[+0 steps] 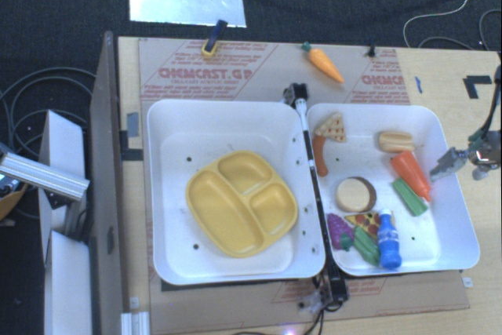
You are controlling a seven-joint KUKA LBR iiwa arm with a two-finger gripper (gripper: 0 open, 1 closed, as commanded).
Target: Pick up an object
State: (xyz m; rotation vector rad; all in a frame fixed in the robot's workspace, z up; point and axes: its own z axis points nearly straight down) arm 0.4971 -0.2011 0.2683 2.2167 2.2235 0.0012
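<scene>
The right bin [451, 139] holds several toy foods. Among them are a pizza slice [333, 127], a red sausage [320, 156], a bread roll [395, 141], an orange carrot [411, 172] and a green piece [409, 197]. There are also a round tan disc [356, 194], purple grapes [337, 230] and a blue bottle [387, 239]. My gripper [461, 161] hovers at the bin's right rim, just right of the orange carrot, with nothing seen in it.
A yellow divided plate [241, 202] lies in the left bin [169, 169]. On the bench behind the bins lie a second carrot [324, 63] and a small yellow and blue item [212, 43]. Cables trail at the far right.
</scene>
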